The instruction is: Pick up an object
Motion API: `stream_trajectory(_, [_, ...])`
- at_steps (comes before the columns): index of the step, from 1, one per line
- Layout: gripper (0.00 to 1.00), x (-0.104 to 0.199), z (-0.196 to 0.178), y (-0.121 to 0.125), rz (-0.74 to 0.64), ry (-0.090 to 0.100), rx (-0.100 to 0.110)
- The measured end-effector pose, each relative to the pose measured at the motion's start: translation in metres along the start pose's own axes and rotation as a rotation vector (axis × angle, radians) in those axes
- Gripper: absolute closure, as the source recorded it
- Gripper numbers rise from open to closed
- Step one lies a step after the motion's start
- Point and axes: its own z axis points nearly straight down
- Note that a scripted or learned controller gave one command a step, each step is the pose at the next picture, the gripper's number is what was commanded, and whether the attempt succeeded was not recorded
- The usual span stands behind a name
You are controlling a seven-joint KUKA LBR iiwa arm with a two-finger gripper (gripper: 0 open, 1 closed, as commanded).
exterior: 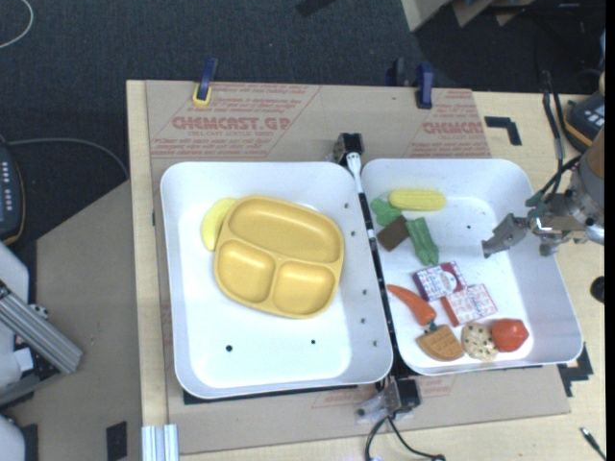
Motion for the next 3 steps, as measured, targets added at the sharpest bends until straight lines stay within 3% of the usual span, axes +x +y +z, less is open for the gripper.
stream_trajectory(3, [0.0,-0.004,0.136,0.005,-0.001,0.003,-0.007])
